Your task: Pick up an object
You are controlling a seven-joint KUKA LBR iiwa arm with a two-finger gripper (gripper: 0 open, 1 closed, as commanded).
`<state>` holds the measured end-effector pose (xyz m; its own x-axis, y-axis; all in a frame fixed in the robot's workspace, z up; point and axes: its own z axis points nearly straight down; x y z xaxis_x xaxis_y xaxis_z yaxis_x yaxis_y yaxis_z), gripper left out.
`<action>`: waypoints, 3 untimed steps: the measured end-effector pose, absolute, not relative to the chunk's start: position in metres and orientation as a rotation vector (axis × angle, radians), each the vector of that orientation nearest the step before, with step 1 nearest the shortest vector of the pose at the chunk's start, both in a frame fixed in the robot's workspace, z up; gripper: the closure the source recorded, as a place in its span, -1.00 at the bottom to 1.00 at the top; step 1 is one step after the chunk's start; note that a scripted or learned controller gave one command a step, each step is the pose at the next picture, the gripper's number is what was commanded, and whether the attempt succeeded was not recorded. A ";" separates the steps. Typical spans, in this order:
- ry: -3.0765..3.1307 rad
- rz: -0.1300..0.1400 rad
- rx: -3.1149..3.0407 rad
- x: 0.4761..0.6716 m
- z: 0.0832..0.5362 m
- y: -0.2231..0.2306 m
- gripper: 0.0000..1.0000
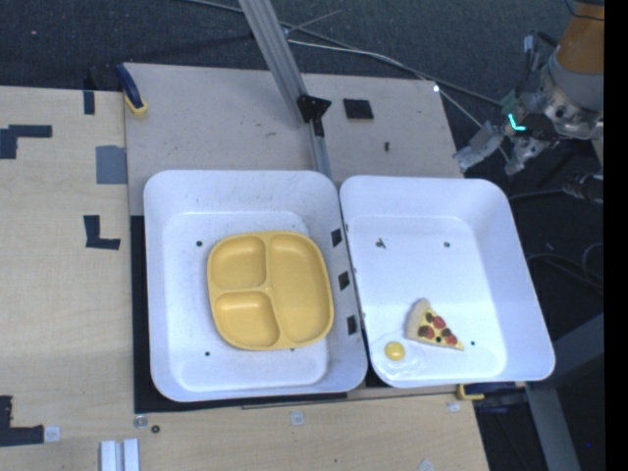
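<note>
Up in the upper right corner of the frame sits my pincer (502, 143), beyond the far rim of the right bin (491, 196) and over the dark floor; whether it is spread or pressed together I cannot tell. Nothing is visibly held there. My arm (581, 37) comes in from the right edge, its orange band above the grey wrist, angled down and leftward toward the bench.

Well apart from my pincer, in the lower part of the right bin, lies a toy pizza slice (433, 326), flat, its point toward the lower right. Just beside it, to the lower left, is a small fried egg toy (395, 352). In the left bin (167, 263), a yellow divided plate (269, 289) rests near the centre.
</note>
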<state>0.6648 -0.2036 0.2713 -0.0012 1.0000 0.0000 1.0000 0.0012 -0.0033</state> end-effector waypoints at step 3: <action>-2.221 0.006 -2.217 0.646 0.158 -0.199 -1.00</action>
